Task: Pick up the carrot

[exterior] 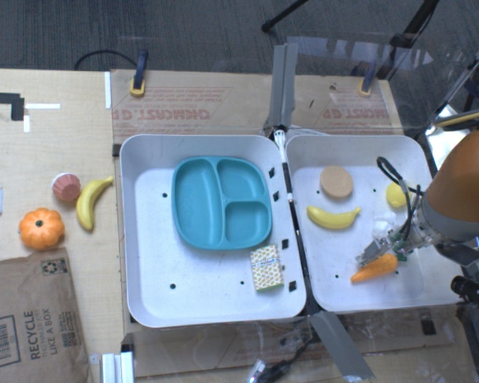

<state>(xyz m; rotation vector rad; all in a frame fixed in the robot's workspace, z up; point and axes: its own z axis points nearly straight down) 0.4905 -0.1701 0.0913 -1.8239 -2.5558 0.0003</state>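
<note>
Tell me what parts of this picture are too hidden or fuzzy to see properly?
- Gripper: small and blurred over the carrot's top end in the camera view, so its grip can't be judged.
- Yellow thing by the right bin's far side: partly covered by a black cable and the arm.
- Arm: cut off by the right edge.
- Print on the small packet in the left bin: too small to read.

carrot (374, 268) lies in right bin (335, 298), near front | gripper (381, 250) down on its upper end | banana (333, 216) and round biscuit (336, 182) behind | teal plate (221, 202) in left bin (144, 238)
</note>
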